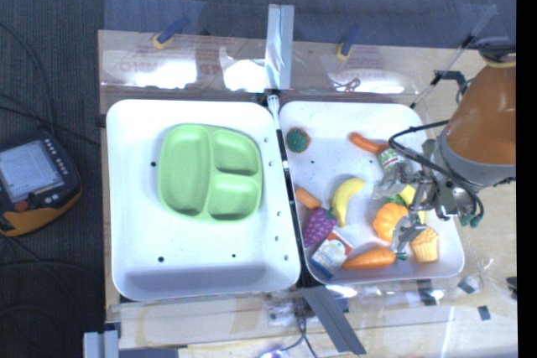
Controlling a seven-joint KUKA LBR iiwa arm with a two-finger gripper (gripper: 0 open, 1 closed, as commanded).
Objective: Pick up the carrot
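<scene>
The gripper [409, 232], its state impossible to tell, hovered beside the carrot [369, 258] near the right bin's [357, 115] front edge, needing centring over it.

grey arm reaching from right, pincer [409, 224] lowered, wrist bent

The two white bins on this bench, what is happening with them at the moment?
A grey robot arm with an orange band reaches from the right into the right white bin, which holds toy food. Its two-finger gripper hangs low, just above the long orange toy carrot lying near the front wall, beside a round orange fruit and a yellow banana. The carrot is not lifted yet. The left white bin holds a green divided plate.
</scene>
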